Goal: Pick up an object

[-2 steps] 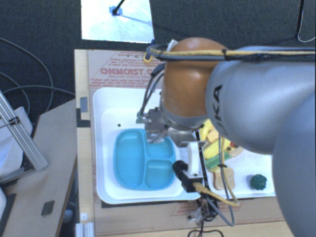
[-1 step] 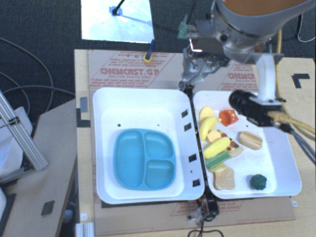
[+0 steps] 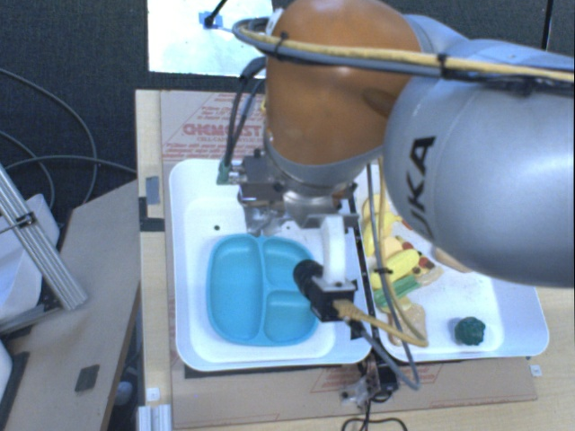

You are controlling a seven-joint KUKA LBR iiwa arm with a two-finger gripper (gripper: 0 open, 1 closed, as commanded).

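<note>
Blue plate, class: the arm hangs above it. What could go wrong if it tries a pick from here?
The blue plate lies flat and wide in the left bin, so the gripper may find no edge to grasp. The gripper appears to sit over the plate's far rim; coming down, it could press there and tip the plate.

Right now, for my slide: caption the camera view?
Gripper by a blue divided plate in one bin; green lump in the other bin.

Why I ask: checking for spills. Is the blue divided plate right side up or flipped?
Right side up: the blue divided plate lies flat in the left bin, its compartment hollows facing up.
</note>
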